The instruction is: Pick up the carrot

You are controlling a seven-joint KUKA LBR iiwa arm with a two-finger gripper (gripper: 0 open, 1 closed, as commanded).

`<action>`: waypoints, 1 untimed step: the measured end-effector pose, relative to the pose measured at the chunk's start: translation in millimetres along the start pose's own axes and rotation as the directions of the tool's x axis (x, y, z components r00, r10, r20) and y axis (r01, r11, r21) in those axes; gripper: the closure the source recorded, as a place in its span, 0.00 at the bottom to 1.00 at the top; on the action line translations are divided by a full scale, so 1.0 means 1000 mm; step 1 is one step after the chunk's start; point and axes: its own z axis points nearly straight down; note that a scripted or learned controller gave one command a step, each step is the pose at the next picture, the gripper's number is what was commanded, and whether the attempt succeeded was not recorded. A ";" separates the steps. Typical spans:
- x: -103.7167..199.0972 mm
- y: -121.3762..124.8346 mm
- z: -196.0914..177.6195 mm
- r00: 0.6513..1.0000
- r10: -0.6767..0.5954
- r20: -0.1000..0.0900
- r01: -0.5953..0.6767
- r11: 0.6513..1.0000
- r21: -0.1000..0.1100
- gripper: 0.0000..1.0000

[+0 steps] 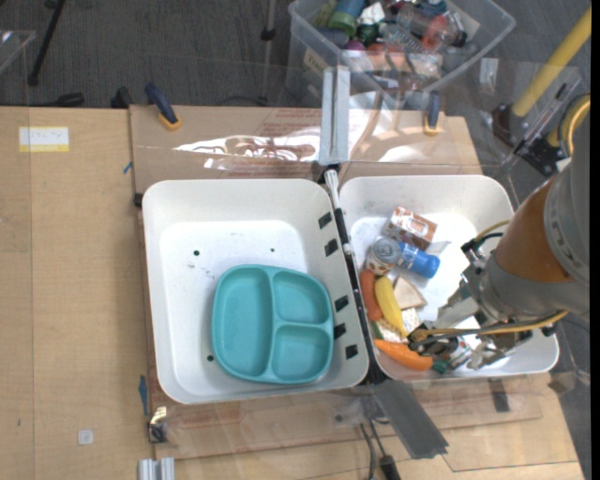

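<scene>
I work over a pale wooden bench, with grey floor beyond it and a clear tub of mixed bits at the far edge. Two white bins sit side by side. The left bin holds a teal divided plate. The right bin holds a cluster of things along its left side.

My gripper is low in the right bin's near corner. Whether it is open or closed I cannot tell.

The carrot lies along the near wall, just beside my gripper. A banana is next to it, with a can and a brown packet further back. The packet's print and a label on the bench are too small to read.
</scene>
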 end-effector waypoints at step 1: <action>0.000 0.000 0.000 1.000 0.001 0.000 -0.001 1.000 0.000 0.00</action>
